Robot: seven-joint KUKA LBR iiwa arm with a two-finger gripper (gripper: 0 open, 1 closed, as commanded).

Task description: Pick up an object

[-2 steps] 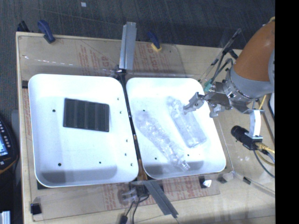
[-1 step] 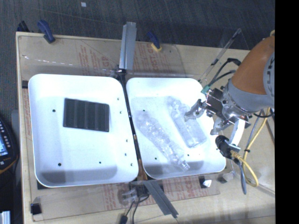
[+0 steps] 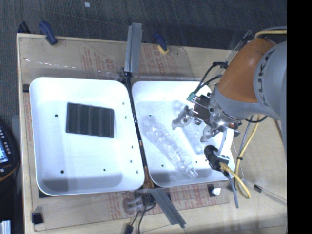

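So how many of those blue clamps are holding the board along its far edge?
3 show. One blue clamp sits at the far left corner, a second just to its right, and a third beyond the right bin. The arm may hide more.

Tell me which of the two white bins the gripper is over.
The right bin, which holds the clear plastic bottle. The gripper hangs above it; the left bin holds the dark ribbed slab.
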